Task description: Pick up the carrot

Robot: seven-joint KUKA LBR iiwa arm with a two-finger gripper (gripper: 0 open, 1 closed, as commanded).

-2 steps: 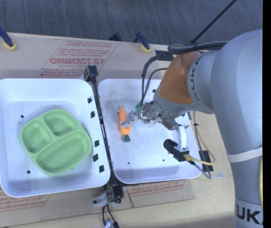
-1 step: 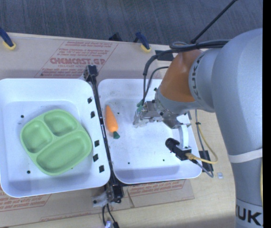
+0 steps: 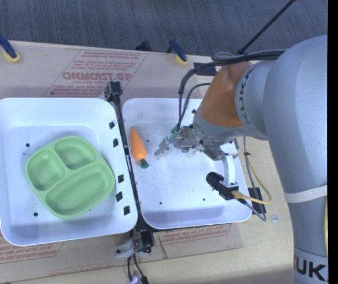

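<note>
Looks like a robotics lab to me: big grey KUKA arm (image 3: 287,117), two white bins (image 3: 15,218) clamped onto a cardboard-covered desk (image 3: 97,70), loose cables, grey office carpet (image 3: 97,10) underneath.

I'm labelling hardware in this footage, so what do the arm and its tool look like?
The arm is made of bulky, rounded, light grey segments with an orange band above the wrist. Black "KU" lettering shows on its lower part. The tool is small, metallic grey, on a cluttered mount. Black cables loop around the wrist, and a yellow cable trails beside a black fitting.
</note>
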